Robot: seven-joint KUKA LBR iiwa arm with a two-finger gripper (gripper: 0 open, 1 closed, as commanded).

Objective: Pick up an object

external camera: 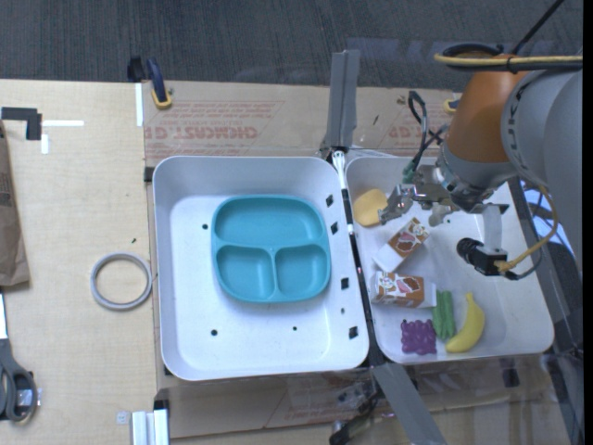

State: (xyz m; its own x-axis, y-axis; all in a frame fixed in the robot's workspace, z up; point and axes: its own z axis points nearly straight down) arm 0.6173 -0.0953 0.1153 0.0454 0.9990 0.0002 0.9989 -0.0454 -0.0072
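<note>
Cardboard sheeting covers the table (74, 211), with dark carpet behind it, and two shallow white bins sit side by side on top. In the left bin (181, 323) lies a turquoise divided plate (271, 247) and nothing else I can make out. Off to the left on the bare surface rests a grey tape ring (120, 280), and a blue-and-yellow clamp (157, 83) grips the far edge.

All the candidate objects are in the right bin (519, 336): a yellow rounded piece (369, 206) near the divider, a small brown-and-white snack packet (409, 238) below the arm's tip, a second printed packet (400, 289) nearer the front, then purple grapes (418, 336), a green vegetable (445, 313) and a banana (467, 324) clustered at the front.

Reaching in from the right, the grey arm with its orange band hangs over the far part of the right bin, and the end effector (419, 202) sits just above the snack packet, between it and the yellow piece. Its fingers look spread apart with nothing between them, though cables and brackets clutter that spot.

By my judgement the pick is barely begun: the arm is positioned over a likely target, but no object is gripped or raised, so the closing and the lift remain to be done
</note>
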